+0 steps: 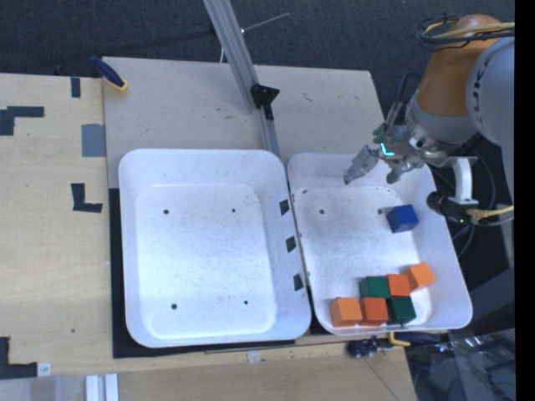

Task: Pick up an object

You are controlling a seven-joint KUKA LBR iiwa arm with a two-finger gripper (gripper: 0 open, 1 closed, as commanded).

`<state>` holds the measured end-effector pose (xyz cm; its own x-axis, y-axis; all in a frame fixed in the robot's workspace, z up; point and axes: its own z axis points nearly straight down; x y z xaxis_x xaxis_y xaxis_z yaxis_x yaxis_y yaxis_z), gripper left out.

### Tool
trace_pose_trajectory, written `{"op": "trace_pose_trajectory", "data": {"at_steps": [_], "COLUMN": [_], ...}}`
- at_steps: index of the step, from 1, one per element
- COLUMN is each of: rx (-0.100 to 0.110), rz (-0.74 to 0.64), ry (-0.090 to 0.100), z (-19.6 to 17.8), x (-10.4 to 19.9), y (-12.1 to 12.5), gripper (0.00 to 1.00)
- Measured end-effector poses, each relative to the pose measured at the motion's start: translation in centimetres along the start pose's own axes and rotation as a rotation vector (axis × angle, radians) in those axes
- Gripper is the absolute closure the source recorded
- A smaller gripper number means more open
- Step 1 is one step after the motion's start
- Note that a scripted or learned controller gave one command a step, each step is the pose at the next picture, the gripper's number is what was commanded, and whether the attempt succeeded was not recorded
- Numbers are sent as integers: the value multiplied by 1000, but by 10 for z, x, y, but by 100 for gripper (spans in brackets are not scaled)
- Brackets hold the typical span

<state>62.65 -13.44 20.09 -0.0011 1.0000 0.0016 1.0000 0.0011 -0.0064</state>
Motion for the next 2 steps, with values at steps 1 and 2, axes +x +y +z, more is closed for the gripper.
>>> {"op": "trace_pose_trajectory", "data": {"at_steps": [1, 2], "rx": [-5, 1], "rz": [-1, -1], "ry": [-1, -2], "z": [-3, 57], "x": [0, -3], "y": [1, 8], "gripper": [0, 0]}}
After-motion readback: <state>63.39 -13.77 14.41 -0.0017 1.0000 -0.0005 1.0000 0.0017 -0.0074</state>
